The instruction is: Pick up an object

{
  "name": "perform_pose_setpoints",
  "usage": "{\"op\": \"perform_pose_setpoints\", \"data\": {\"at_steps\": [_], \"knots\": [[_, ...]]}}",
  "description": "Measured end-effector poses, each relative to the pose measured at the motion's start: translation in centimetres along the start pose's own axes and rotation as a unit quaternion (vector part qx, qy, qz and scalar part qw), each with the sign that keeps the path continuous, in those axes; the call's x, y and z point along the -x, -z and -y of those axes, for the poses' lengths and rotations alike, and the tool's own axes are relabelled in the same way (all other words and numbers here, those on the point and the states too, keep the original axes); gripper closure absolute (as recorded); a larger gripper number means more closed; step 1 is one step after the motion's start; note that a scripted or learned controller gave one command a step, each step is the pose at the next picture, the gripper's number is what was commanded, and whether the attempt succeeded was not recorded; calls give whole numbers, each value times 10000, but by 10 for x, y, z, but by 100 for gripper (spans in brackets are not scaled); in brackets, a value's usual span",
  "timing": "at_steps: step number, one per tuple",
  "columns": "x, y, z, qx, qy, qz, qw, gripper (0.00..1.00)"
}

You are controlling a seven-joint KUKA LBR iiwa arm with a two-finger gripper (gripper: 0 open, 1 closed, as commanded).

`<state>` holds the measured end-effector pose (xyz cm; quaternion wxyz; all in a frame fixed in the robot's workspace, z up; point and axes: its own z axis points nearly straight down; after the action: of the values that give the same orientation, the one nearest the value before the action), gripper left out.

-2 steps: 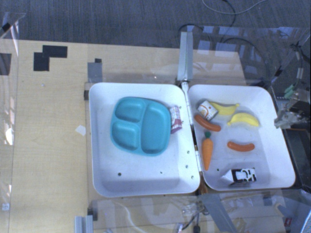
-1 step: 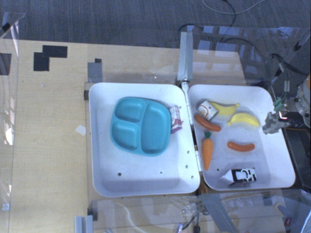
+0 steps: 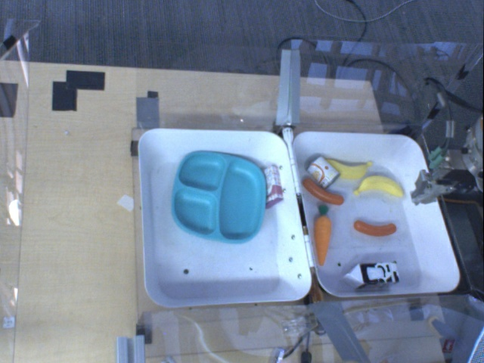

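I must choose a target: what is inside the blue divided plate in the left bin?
The blue divided plate has nothing visible in its compartments. A small wrapper touches its right edge. What lies under the plate is covered.

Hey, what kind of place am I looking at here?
Probably a robotics lab test bench, not a kitchen. Two white bins, left bin and right bin, sit on a wooden bench, holding toy food like a carrot and banana, with loose cables on the floor.
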<state>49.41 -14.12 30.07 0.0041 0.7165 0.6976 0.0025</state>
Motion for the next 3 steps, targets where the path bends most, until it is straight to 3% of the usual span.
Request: {"op": "perform_pose_setpoints", "data": {"at_steps": [1,3], "knots": [[44,-21,5,-24,-444,-2,9990,100],[42,2,1,25,-380,11,9993,100]]}}
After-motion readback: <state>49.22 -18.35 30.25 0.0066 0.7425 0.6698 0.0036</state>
